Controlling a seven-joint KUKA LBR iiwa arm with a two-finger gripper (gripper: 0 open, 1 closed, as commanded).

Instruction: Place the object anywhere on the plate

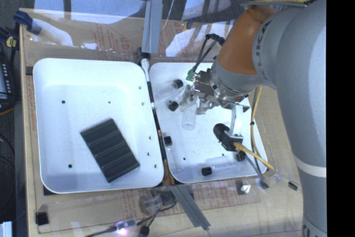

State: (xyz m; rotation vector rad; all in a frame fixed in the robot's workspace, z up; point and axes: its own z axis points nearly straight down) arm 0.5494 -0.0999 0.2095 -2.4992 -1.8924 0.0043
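Over in the right bin [183, 175], the clear tube [188, 118] sits on the white floor just below the gripper [198, 96], towards that bin's left half. It looks close to touching the gripper, but honestly I can't tell whether it's gripped or only lying under it, and whether the gripper is wide or closed is just as hard to make out, since the wrist hardware blocks it.

Around the tube I count four small dark-capped bits loose in the same bin: one up top [177, 84], one just left of the gripper [173, 105], one by the left wall [167, 141], and one at the bottom edge on a second clear tube lying flat [213, 168]. A black fitting [223, 134] with a yellow cable [256, 156] hangs off the arm [288, 53] on the right side of the bin.

Between the two bins, the rims meet along a dark seam [153, 114].

The left bin [50, 80] holds one thing, the plate [110, 150]: a dark ridged slab lying flat and turned at an angle, near the front, well apart from the tube.

Behind the bins a grey metal bar [151, 25] stands up from the bench [83, 41].
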